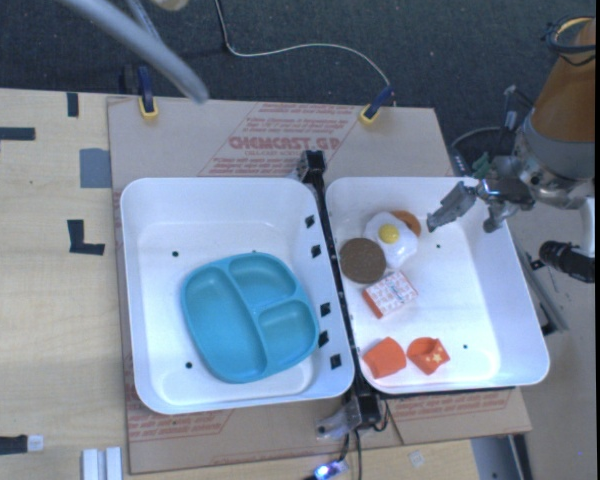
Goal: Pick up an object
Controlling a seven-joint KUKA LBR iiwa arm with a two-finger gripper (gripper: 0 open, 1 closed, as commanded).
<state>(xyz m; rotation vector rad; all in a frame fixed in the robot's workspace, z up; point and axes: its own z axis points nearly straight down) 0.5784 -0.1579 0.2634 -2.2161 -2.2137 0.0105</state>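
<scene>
White bins sit side by side on the counter [40,268]. My end effector [472,206] hangs spread and released, gripping nothing, over the right bin's [500,298] upper edge, near the fried egg [390,236] and brown disc [362,259], my likeliest picks. Farther off lie the patterned box [390,294] and two orange pieces [406,356].

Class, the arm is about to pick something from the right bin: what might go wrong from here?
1. The fried egg, brown disc and patterned block lie bunched together, so the gripper may nudge a neighbour or grab two.
2. The two orange pieces lie near the bin's front wall, which may obstruct a finger.
</scene>
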